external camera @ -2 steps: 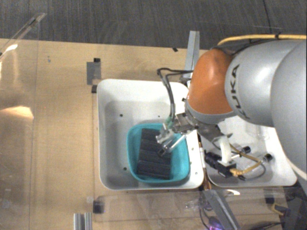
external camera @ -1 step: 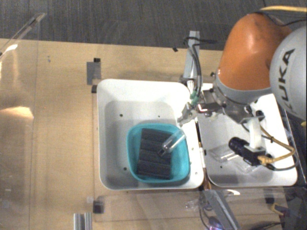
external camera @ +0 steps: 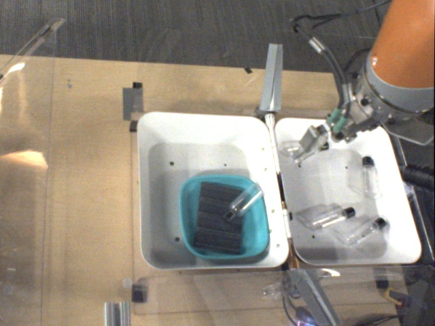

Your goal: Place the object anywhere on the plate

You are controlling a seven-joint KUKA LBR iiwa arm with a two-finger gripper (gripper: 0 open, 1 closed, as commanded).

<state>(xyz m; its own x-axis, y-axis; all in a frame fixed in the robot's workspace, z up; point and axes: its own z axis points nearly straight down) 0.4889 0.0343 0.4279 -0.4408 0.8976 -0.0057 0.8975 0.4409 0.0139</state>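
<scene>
- Gripper [external camera: 307,145] sits over the upper-left corner of the right bin [external camera: 401,250], at the end of the arm [external camera: 401,39] that comes in from the upper right. The fingers point down and to the left, toward the divider between the bins.
- Whether the claw is clenched or released I cannot tell. Something pale and glassy shows at its tip, perhaps a clear tube, but the glare on the white floor makes it too uncertain to call a hold.
- Plate [external camera: 194,243], a teal square dish, lies in the lower half of the left bin [external camera: 156,141]. A dark ribbed pad [external camera: 211,223] lies on it.
- One clear vial [external camera: 242,202] already rests on that pad, tilted with its long axis running from lower left to upper right and its dark end at the lower left.
- Three more vials lie in the right bin: one [external camera: 369,175] standing nearly vertical in the view by the right wall, one [external camera: 329,216] lying roughly left to right in the lower middle, one [external camera: 366,230] slanted at the lower right.
- The relation that matters: the plate lies down and to the left of the claw, across the divider. The loose vials lie down and to the right of it, well apart from its tip.
- Judgement: if the claw carries a vial, the coming move is a short carry across the divider; if not, it must turn back for the nearest one, the lower-middle vial, closing across its short width.
</scene>
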